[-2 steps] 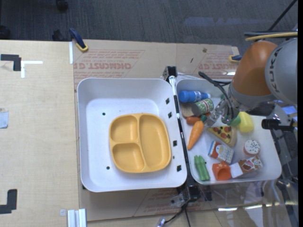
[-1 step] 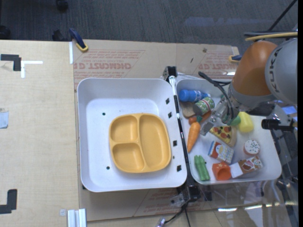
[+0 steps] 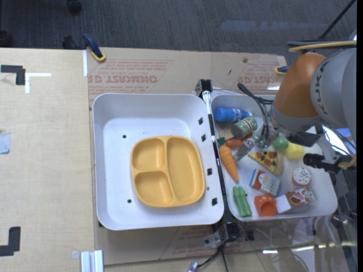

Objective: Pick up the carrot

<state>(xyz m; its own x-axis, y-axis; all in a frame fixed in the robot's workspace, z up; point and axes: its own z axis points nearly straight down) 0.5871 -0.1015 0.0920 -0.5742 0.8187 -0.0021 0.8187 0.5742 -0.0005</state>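
Observation:
The carrot point(image 3: 229, 162) is orange with a small green top. It lies in the right bin point(image 3: 329, 204) along the left wall, pointing toward the front. My gripper point(image 3: 247, 147) reaches down from the grey arm with its orange band point(image 3: 299, 87). It hovers low just to the right of the carrot's top end, among the toys. Nothing is visibly held by it.
Around the carrot lie a blue bottle point(image 3: 228, 114), a can point(image 3: 245, 127), a pizza slice point(image 3: 266, 160), a juice box point(image 3: 264, 181) and a green vegetable point(image 3: 241, 201). A yellow divided plate point(image 3: 168, 170) sits in the left bin point(image 3: 102, 152).

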